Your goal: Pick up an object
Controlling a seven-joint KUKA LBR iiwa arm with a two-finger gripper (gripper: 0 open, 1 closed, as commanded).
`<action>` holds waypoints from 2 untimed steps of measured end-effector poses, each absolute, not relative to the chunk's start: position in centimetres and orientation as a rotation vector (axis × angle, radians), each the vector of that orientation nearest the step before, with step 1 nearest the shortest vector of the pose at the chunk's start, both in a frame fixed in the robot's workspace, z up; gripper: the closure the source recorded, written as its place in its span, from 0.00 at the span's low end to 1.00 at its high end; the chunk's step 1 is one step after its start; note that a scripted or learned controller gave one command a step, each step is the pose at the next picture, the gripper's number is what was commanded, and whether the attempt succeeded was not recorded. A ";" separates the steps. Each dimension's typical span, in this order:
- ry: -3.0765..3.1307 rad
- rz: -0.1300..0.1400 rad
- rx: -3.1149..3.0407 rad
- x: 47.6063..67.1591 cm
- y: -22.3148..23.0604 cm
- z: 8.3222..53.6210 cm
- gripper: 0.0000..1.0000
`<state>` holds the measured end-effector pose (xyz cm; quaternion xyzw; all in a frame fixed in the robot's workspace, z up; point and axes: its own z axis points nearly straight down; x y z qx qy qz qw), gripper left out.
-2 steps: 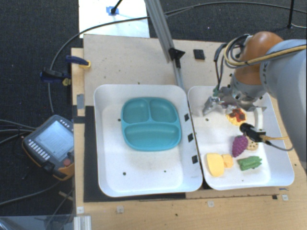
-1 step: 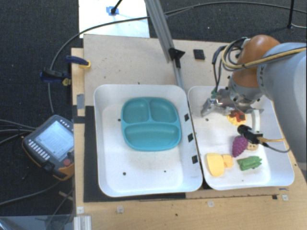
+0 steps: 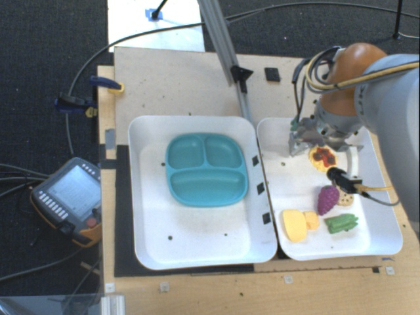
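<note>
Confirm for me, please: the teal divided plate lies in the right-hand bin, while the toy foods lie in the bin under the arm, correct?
Not quite. The camera view shows the teal divided plate in the left-hand bin. The toy foods, such as the purple grapes, do lie in the bin under the arm.

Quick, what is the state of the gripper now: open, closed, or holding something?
Gripper: cannot be told; it hangs low over the right bin, beside the pizza-slice toy.
</note>
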<state>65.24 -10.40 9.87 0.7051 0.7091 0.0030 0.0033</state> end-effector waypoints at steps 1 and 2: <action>2.224 0.010 2.209 66.0 -9.5 15.6 1.00; 2.220 0.008 2.212 66.4 -10.5 21.3 1.00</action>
